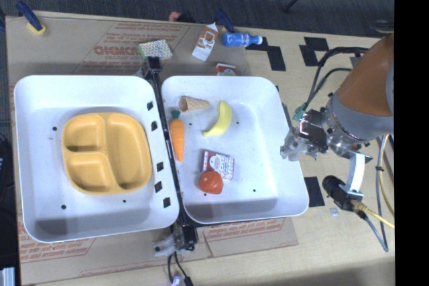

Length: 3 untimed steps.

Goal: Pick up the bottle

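- We see the bottle [240, 40], blue with a lighter cap end, lying on its side on the bench above the right bin [268, 92], upper middle of the frame, outside both bins.
- Just left of it we spot a small white-and-brown carton [204, 43], tilted, also on the bench; a smaller packet [226, 68] sits just below, near the bin's top rim.
- Further left a patterned square packet [155, 49] lies on the bench.
- The gripper [293, 147] sits at the right edge of the right bin, middle right of the frame, well apart from the bottle; nothing is visible in it, and we cannot tell whether it is open or closed.
- Inside the right bin we count an ice-cream cone [193, 104], a banana [219, 120], a carrot [177, 138] along the left wall, a small printed box [218, 163] and a red round fruit [210, 182] touching the box's lower edge.
- The left bin [33, 104] holds a yellow divided plate [106, 151].
- Blue clamps [30, 18] show at the bench's top edge, upper left.
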Tool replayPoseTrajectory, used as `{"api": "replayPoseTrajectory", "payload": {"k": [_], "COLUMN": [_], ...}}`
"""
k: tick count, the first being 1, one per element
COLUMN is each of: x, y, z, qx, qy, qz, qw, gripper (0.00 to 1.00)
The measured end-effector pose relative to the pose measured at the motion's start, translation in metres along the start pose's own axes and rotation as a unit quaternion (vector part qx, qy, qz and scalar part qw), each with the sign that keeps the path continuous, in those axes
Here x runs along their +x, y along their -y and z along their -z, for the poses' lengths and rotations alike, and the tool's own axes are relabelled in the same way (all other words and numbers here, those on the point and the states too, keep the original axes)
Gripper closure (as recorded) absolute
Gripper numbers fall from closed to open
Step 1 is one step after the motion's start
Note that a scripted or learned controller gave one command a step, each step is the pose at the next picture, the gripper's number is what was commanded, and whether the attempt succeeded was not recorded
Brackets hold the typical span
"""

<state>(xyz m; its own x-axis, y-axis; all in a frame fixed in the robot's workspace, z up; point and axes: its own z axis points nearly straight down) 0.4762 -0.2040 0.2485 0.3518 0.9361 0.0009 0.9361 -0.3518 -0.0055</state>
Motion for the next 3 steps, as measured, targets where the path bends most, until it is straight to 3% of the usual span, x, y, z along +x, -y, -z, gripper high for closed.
{"api": "replayPoseTrajectory", "payload": {"k": [1,2,3], "x": [0.0037,0.0034,0.0028], "y": [0.0012,0.0014,0.0013], "z": [0.0009,-0.0053,-0.0045], "qx": [-0.001,-0.001,0.000], "qy": [0.001,0.000,-0.001], "qz": [-0.041,-0.174,-0.372], "qw": [0.9992,0.9847,0.9284], "gripper": [1.00,1.00,1.00]}}
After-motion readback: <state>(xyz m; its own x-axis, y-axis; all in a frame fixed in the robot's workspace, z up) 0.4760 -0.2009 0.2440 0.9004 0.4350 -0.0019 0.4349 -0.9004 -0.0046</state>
